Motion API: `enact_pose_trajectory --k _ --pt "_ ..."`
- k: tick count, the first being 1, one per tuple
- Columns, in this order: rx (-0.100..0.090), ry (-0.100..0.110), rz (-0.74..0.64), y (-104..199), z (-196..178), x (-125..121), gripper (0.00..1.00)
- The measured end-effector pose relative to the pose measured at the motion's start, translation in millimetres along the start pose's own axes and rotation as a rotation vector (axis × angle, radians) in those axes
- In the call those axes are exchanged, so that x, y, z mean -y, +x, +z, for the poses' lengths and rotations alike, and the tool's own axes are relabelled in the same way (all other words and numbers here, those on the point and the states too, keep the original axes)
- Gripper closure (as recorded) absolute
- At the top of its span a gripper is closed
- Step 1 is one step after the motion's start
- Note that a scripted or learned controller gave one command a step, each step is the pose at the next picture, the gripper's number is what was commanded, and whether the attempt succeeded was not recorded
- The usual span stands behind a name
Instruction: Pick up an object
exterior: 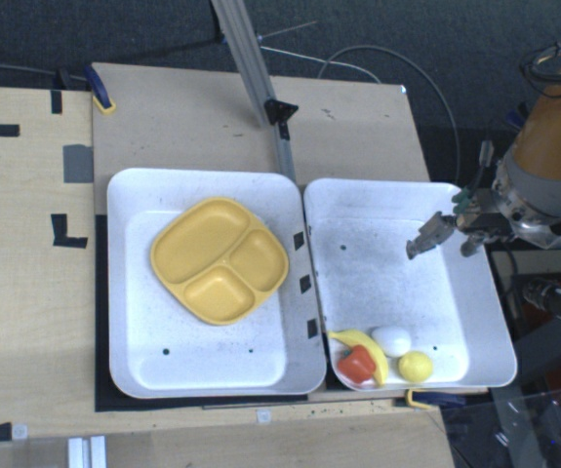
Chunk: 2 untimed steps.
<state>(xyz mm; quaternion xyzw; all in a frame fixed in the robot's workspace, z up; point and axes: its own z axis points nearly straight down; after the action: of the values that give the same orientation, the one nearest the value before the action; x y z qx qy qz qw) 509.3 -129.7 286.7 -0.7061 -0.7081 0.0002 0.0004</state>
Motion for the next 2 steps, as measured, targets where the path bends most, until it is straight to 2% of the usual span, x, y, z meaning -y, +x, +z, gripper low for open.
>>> enact_pose_trajectory --k 1,2 --pt "0.0 0.0 0.0 -0.2 0.0 0.0 0.0" --pt "0.0 0.005 0.002 -1.1 44.5 -3.6 0.0"
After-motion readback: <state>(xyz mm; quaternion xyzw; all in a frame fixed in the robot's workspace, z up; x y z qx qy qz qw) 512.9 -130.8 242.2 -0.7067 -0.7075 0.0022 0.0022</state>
